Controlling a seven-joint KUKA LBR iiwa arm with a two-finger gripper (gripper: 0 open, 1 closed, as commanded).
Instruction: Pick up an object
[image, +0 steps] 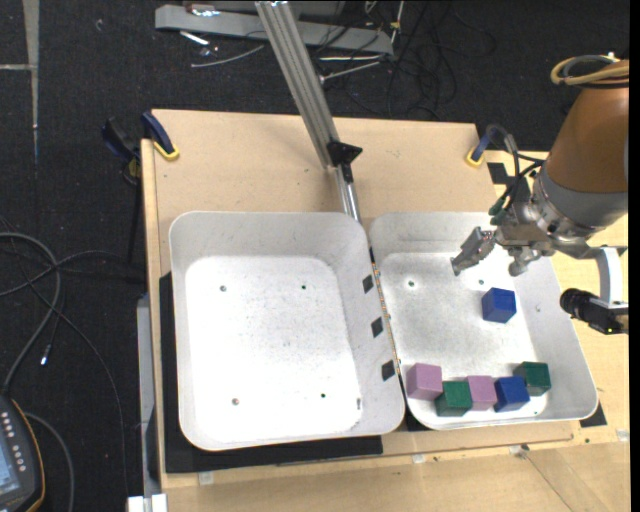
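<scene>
Six blocks in right bin (560, 330); gripper (492, 254) spread, grasping nothing, poised above blue block (498, 304), lone and easiest to reach.

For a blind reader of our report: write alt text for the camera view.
A grey and orange robot arm's gripper hangs open over the right bin, above a lone blue block. Five more blocks, pink, green and blue, line that bin's near edge. The left bin sits beside it.
</scene>
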